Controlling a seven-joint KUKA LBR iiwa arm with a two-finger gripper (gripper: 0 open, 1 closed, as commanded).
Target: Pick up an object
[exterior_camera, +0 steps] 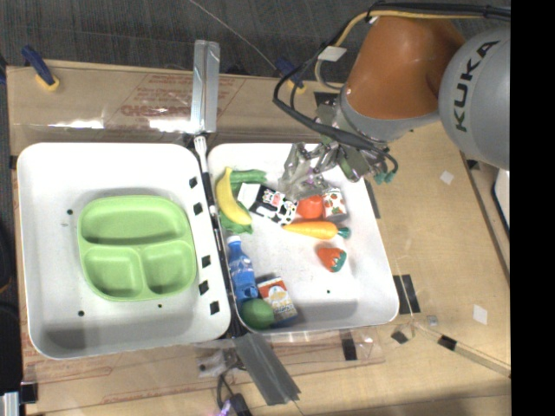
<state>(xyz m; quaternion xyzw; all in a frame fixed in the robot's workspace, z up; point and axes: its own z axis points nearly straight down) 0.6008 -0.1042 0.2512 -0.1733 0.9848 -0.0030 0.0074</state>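
Two white bins sit on the counter; over the right bin (368, 271) hang the jaws (305, 173), their spread unclear.

Arm (473, 76): smooth grey rounded casing, dark "KUKA" lettering on shell. Broad glossy orange band (399, 63) above wrist, dome-shaped. Black cables (299, 81) loop from wrist area; yellowish cable runs along top of orange section. Gripper (308, 167): metallic, silvery fingers, small dark fittings at base.
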